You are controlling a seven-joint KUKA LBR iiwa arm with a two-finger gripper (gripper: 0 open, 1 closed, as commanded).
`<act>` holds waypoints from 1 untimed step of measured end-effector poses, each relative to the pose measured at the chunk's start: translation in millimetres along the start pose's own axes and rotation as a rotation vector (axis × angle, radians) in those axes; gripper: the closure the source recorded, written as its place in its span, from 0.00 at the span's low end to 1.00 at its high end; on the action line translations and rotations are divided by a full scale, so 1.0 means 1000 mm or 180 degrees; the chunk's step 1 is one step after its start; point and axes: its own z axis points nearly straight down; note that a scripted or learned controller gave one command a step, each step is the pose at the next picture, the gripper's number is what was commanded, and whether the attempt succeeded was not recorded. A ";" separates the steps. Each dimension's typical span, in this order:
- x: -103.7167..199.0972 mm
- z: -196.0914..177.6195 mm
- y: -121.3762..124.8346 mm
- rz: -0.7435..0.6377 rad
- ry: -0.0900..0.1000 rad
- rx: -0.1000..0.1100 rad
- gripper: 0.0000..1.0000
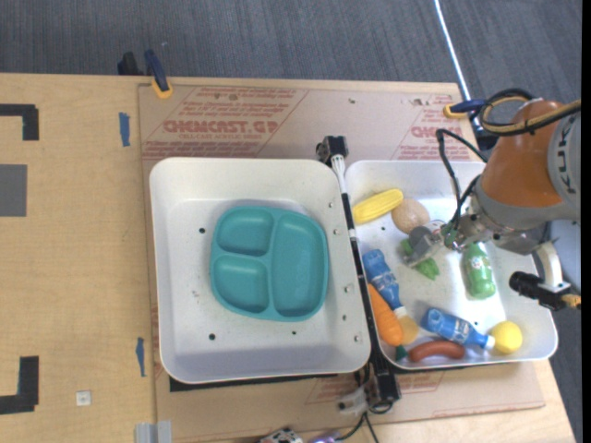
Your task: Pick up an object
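Tool (432, 242) low in the right bin (545, 340), over a small green piece (426, 268) by the tan rounded potato (411, 215); finger opening and any grasp can't be made out. Smooth plastic toys around: ribbed yellow corn (378, 205), green bottle (478, 272), blue bottle (380, 278), tapered orange carrot (389, 316), second blue bottle (452, 327), lemon (505, 337), glossy red sausage (438, 350). Left bin (175, 247) holds a teal three-compartment plate (271, 260). Cardboard surface (74, 247).
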 end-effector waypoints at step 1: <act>-0.001 -0.012 0.001 0.0003 -0.0014 -0.0017 1.00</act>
